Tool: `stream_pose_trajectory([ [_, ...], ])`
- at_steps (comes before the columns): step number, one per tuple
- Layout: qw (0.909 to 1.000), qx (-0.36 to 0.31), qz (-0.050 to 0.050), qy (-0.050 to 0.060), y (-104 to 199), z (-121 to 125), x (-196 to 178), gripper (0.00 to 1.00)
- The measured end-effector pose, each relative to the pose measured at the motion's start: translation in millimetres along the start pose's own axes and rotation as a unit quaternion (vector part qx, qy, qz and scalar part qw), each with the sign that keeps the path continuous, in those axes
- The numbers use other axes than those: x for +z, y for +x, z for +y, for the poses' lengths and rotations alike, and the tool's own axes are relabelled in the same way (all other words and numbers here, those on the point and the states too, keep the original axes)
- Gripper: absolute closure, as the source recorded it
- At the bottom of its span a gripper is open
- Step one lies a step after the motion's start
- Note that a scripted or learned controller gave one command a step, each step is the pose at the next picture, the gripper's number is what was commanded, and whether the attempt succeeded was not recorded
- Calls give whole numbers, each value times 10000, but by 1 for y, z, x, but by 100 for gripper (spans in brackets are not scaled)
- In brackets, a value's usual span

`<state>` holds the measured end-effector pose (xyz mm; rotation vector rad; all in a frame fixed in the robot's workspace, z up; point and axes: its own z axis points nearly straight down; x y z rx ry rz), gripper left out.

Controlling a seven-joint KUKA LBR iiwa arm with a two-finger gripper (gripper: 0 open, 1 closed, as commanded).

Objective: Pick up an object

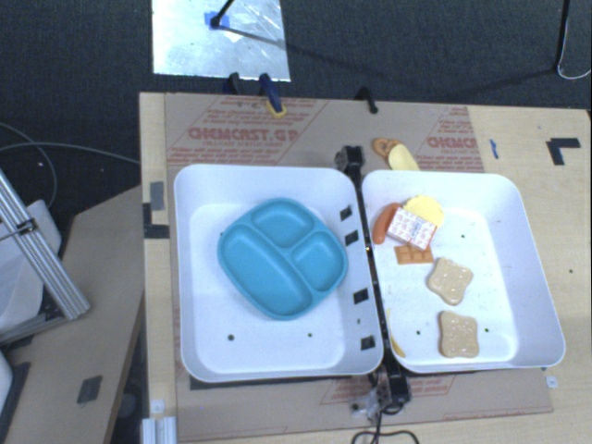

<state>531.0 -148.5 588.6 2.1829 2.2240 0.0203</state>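
Stock as I read it from my remote station:

- Surface point(518, 137): a cardboard-covered top with red print, carrying two shallow white bins side by side.
- Left bin point(199, 340): holds one blue divided plate point(282, 257), three compartments, lying flat near the middle.
- Right bin point(523, 276): holds the loose pieces I could pick from.
  - An orange-red sausage point(382, 222) lies against the dividing wall, in the far left part.
  - A yellow piece point(425, 208) sits just beside it, partly under a white block with a red grid point(412, 228).
  - A small brown waffle square point(414, 254) touches the near edge of that block.
  - A toast slice point(450, 280) lies nearer the middle.
  - A second toast slice point(458, 334) lies apart from it, close to the near wall.
- Outside the bins, beyond the right bin's far wall: a pale yellow item point(403, 158), possibly a toy banana, touching a small brown piece point(382, 145) whose kind I can't make out.
- Far edge of the surface: a blue clip point(271, 95).
- Floor beyond: a silvery sheet point(220, 26).
- Claw: I cannot tell whether it is apart or together.
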Motion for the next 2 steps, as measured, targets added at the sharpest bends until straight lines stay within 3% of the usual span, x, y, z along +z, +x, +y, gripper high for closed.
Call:
stream_pose_trajectory([
  [1,9998,106,43,176,-61,53,101,100],
  [2,9999,70,20,94,-59,54,81,100],
])
